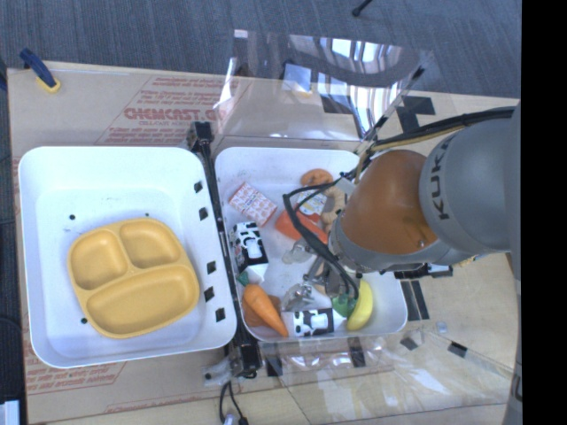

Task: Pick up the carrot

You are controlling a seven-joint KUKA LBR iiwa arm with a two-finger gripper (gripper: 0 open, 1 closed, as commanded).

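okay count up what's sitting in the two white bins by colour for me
Orange: 2, the carrot and an orange piece by the far wall
Yellow: 2, the divided plate and the banana
Black-and-white: 2, patterned blocks
Pink: 1, checked packet
Total: 7; the arm hides more.

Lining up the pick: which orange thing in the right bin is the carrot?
The carrot is the long tapered piece at the bin's near-left edge. The other orange things lie farther back, by the arm.

The arm [425,202] hides much of the right bin [266,162] and part of the orange items behind it; the gripper [321,283] is too cluttered to read.
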